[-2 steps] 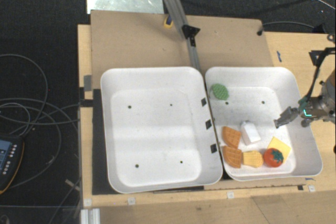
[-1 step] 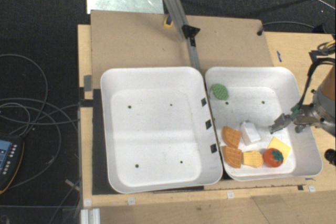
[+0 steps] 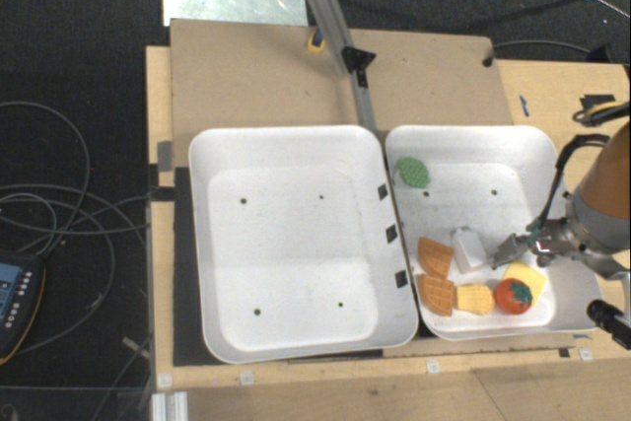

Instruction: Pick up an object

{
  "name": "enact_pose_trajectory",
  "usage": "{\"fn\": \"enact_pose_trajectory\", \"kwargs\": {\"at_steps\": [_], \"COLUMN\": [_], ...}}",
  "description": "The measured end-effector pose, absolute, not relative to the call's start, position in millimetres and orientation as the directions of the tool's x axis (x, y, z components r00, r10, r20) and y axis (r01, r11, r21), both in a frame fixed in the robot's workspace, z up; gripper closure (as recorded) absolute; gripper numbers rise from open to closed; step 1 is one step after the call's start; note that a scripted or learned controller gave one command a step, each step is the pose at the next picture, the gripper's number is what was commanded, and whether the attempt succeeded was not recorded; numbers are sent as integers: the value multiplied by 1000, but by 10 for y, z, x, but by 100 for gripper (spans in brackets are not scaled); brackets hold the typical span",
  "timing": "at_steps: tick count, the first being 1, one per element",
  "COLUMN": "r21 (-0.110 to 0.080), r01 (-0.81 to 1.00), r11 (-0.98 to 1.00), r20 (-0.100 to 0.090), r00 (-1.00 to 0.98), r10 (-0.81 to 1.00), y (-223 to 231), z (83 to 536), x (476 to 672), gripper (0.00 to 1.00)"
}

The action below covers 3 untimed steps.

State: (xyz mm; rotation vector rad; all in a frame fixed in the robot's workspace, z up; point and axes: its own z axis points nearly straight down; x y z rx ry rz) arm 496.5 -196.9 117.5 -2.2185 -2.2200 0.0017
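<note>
The tool (image 3: 513,249), its grip state impossible to tell, hovers low in the right bin (image 3: 537,141) above crowded toys: a grey block (image 3: 467,248), yellow piece (image 3: 525,276) and tomato (image 3: 513,296). Tight packing could make it snag two or slip.

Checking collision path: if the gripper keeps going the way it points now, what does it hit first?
The gripper points left across the right bin. First in line looks like the white block, then the orange piece. Height above them is unclear, so it might pass over.
</note>
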Motion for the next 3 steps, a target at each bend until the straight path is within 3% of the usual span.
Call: {"fn": "enact_pose_trajectory", "kwargs": {"at_steps": [1,2,3], "r21": [5,4,8], "r01": [1000,1000,1000], "r11": [0,1,5], "r20": [-3,-1,-3], "r00": [0,-1,-5], "r10": [1000,1000,1000], "y": [-1983,-1975,-1987], "z": [917,1018,1625], "x": [4984,4982,5083], "gripper": [0,100,100]}}
